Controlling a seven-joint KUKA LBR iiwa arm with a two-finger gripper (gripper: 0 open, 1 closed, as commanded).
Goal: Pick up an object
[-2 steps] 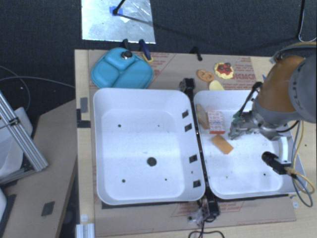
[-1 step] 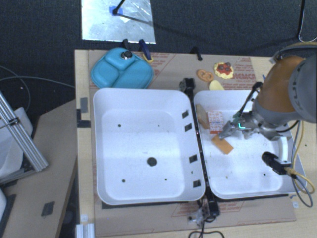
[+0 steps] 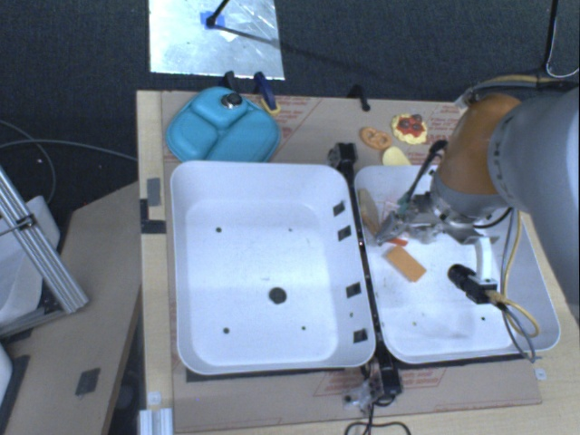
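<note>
My gripper (image 3: 397,228) is low in the right bin (image 3: 507,333), near its left wall, with the grey arm and its orange band (image 3: 473,148) reaching in from the right. An orange block (image 3: 406,264) lies on the bin floor just below and right of the gripper. A small red piece (image 3: 396,241) shows right at the gripper's tip; I cannot tell whether it is held. A tan wooden piece (image 3: 369,212) leans against the bin's left wall beside the gripper.
The left bin (image 3: 195,243) lies beside the right one. Behind the bins are a blue lidded tray (image 3: 222,127) and small toy foods (image 3: 410,128). A black cable plug (image 3: 471,284) hangs from the arm over the right bin.
</note>
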